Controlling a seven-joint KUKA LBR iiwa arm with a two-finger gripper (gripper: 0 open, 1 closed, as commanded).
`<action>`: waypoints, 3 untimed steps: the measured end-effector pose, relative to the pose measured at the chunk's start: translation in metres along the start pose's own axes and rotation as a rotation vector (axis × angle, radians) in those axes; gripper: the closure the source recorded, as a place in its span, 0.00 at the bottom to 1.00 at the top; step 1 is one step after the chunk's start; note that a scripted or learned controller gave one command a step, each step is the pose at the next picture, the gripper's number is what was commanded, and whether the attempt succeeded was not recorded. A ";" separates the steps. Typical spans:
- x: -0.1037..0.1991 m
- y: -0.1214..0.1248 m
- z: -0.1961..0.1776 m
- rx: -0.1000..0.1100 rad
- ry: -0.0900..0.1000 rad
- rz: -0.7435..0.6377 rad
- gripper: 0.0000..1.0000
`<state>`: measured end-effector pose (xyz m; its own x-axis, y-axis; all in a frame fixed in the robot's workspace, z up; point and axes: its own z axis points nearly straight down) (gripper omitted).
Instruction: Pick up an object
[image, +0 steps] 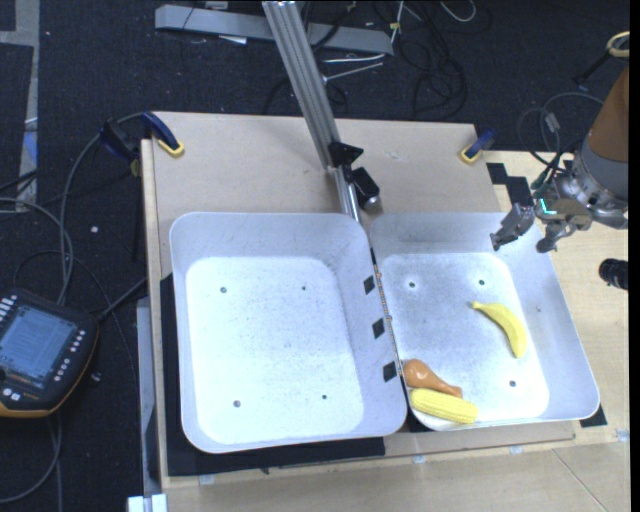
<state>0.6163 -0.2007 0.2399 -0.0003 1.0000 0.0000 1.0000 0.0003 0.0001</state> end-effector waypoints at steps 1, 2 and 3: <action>0.000 0.000 0.000 0.000 0.000 0.000 0.00; 0.000 0.000 0.042 0.003 0.001 0.000 0.00; -0.001 -0.002 0.105 0.004 0.001 0.000 0.00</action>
<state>0.6147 -0.2016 0.1353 -0.0003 1.0000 0.0010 1.0000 0.0003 -0.0042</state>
